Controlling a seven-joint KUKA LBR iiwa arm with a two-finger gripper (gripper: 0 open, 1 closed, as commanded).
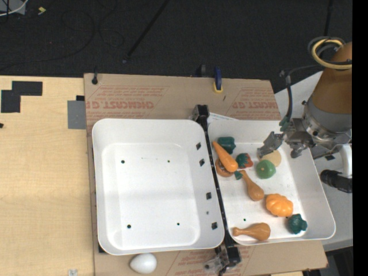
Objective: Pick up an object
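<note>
We see the objects for picking gathered in the right bin (319, 195): an orange carrot (225, 157) lies slantwise near the bin's left wall, over a brown piece (224, 172); a dark green piece (226, 143) sits just above it; a small red and green piece (244, 160) lies just to its right; a green round fruit (265, 169) rests beside a pale round piece (275, 158); a tan drumstick (251, 186) lies below these; an orange pumpkin-like piece (279, 204) and a dark teal piece (296, 223) sit toward the lower right; a second tan drumstick (252, 232) lies along the lower wall. The left bin (150, 129) adjoins the right one along a black clip strip. The gripper (271, 147) hangs over the upper part of the right bin, just above the pale round piece and the green round fruit; we cannot tell whether its fingers are parted or closed, and nothing is visibly held. Both bins rest on cardboard (144, 96) on the worktop (40, 200); a white egg (142, 263) lies on the cardboard below the left bin.
</note>
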